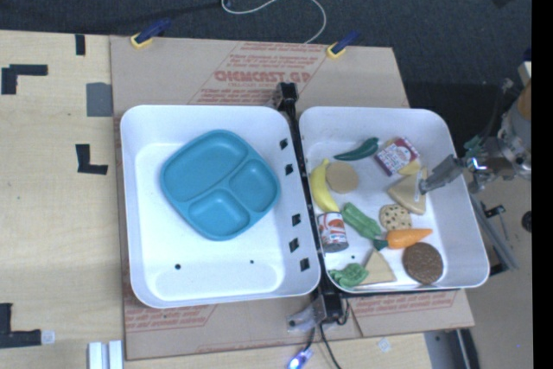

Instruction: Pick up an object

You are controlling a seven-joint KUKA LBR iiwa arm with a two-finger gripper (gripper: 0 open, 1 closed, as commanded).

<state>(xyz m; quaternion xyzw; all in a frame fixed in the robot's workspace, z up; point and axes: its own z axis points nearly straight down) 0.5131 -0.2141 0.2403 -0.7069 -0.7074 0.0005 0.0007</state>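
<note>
The pincer (429, 179), its state impossible to tell at this angle, hangs at the right bin's (432, 121) right side just above the cheese wedge (409, 194), whose long axis runs left and downward toward the cracker (395, 216).

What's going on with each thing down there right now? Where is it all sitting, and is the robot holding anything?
Blue divided plate: lying flat in the left bin.
Banana: lying at the right bin's left side.
Carrot: lying flat beside the cookie.
Brown cookie: flat in the near corner.
Small can: on its side.
Gripper: low over the wedge of cheese, lifting nothing.
</note>
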